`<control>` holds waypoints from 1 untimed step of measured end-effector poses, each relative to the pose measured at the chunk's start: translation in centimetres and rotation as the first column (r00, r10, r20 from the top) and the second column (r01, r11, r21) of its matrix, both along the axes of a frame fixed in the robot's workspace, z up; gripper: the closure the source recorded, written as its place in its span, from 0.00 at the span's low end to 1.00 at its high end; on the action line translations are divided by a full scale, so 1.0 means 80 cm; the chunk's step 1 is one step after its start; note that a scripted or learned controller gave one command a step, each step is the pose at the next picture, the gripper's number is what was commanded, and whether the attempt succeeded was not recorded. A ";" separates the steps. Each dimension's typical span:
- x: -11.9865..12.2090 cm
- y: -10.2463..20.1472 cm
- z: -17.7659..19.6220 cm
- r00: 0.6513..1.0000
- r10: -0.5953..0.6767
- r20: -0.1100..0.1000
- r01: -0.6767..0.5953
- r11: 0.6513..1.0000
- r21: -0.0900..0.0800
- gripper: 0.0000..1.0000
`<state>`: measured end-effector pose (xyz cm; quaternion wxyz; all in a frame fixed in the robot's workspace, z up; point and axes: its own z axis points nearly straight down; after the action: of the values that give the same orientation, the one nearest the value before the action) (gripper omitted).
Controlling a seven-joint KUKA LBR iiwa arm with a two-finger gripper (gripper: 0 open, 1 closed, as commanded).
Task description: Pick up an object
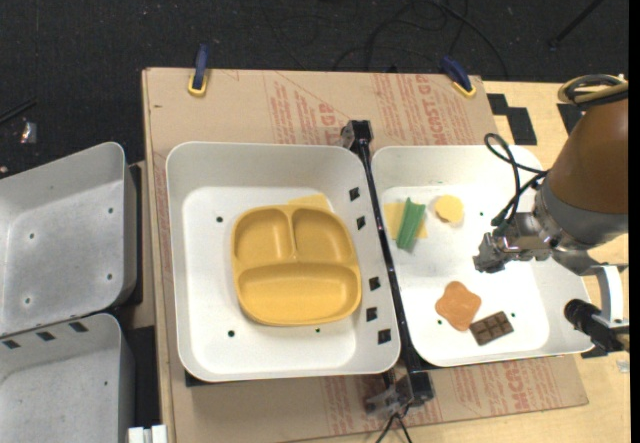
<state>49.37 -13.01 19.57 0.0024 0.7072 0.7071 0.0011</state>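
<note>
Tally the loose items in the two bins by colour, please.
Yellow: 3, divided tray, flat sheet under it, round piece
Green: 1, block
Orange: 1, flat piece
Brown: 1, bar
Total: 6

My tabletop [300, 101], brown cardboard w/ red print, carries two white bins touching side by side: left bin [200, 231], right bin [530, 331]. Two clamps [199, 81] at far edge.
</note>
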 end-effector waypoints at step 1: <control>-0.007 0.008 0.072 1.000 0.004 0.002 -0.004 1.000 0.000 1.00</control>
<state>48.83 -12.39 25.29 0.0029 0.7059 0.7083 0.0018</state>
